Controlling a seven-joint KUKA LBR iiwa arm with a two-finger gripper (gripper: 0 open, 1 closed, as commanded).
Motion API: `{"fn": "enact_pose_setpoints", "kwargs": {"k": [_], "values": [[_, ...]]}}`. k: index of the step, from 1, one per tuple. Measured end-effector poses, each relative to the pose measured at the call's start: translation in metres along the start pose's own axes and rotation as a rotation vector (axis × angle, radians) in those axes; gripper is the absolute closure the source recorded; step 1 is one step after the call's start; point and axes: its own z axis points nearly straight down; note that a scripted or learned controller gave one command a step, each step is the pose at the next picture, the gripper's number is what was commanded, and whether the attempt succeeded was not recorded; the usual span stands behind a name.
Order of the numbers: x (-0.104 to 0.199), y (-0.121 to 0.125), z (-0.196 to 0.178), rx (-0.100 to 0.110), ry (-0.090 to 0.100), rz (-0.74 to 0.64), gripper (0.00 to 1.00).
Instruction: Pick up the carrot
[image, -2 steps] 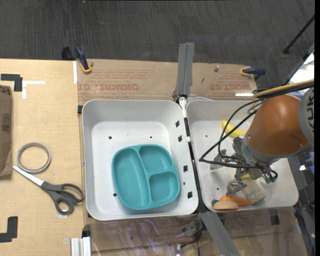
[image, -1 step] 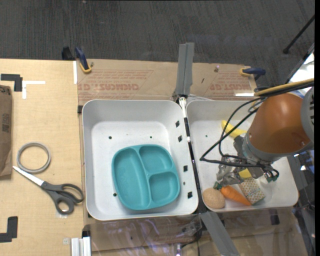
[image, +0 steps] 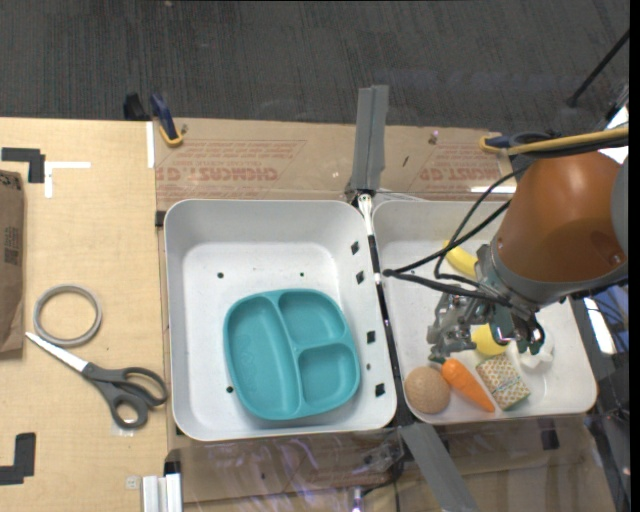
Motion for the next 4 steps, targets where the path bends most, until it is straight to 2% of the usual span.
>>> {"fn": "enact_pose_setpoints", "kwargs": {"k": [1,2,3,4], "values": [[0.003,-0.039,-0.129,0.001,-0.001,-0.072,1.00],[0.002,-0.085,-0.217,0.001,0.000,-0.174,1.00],[0.001,-0.174,-0.232,0.001,-0.001,-0.405,1.00],[0.005,-0.174,-0.240,0.001,-0.001,-0.375,1.00]]}}
